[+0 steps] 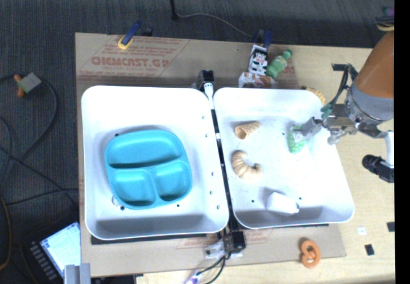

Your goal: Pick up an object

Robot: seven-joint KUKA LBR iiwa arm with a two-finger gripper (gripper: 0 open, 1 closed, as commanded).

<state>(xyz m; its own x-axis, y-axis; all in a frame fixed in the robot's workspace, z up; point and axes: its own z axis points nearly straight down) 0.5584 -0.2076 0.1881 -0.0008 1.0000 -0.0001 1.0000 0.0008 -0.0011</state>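
To lift cleanly I should settle my gripper squarely over the green object near the right bin's far right wall before closing. My arm reaches in low over that wall; how wide I'm set, I cannot tell.

Viewpoint: one fixed camera above the bench, looking down at a slant.
Facing: the bench's far edge lies toward the frame's top, dark carpet beyond it.
Nearness: far enough to take in both white bins, left bin and right bin.
Arm entry: from the frame's right edge.
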